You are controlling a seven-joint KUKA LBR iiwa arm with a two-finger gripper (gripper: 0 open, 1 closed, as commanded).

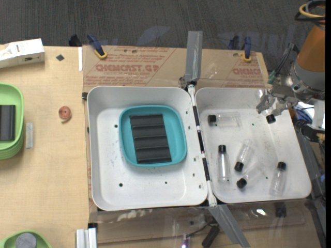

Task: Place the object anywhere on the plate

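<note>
A teal plate lies in the left bin with a dark ridged block resting on it. Several clear vials with black caps lie scattered in the right bin, among them one near the bin's left wall and one at the right. My gripper hangs over the right bin's far right corner. Just below it is a small black cap; I cannot tell if that vial is held or lying on the bin floor.
A metal divider separates the bins. On the wooden bench to the left are a stack of green plates, a small pink disc and a white box. Cardboard with clamps lies behind the bins.
</note>
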